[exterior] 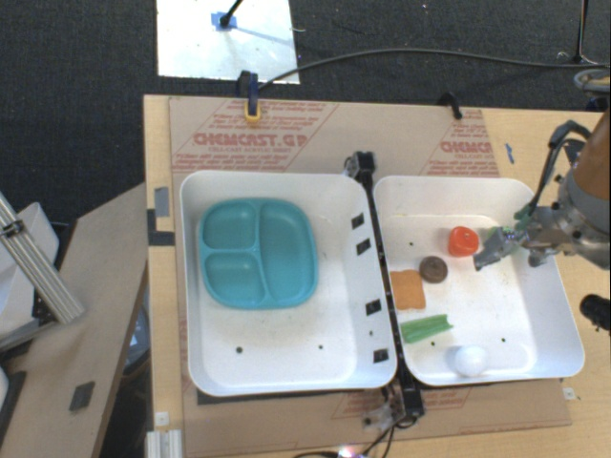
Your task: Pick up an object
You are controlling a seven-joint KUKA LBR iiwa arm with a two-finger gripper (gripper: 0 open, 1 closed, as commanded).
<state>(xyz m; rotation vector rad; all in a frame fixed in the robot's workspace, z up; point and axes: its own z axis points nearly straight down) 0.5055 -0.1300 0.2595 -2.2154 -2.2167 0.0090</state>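
Hovering beside the red object (464,240), the claw (489,252) is low over the right bin (544,342), and I cannot tell how it is set.

The red object lies in the right bin, just left of the claw tip and very near it; contact I cannot judge. A dark brown round piece (433,269) sits lower and further left of the claw, and under that piece is an orange-tan flat square (409,290). A green long piece (425,328) is below them, well away from the claw, and a white ball (468,360) lies near the front wall of this bin. Far to the left of the claw, the left bin (286,370) holds a teal divided plate (258,253). The arm (573,219) comes from the right side.
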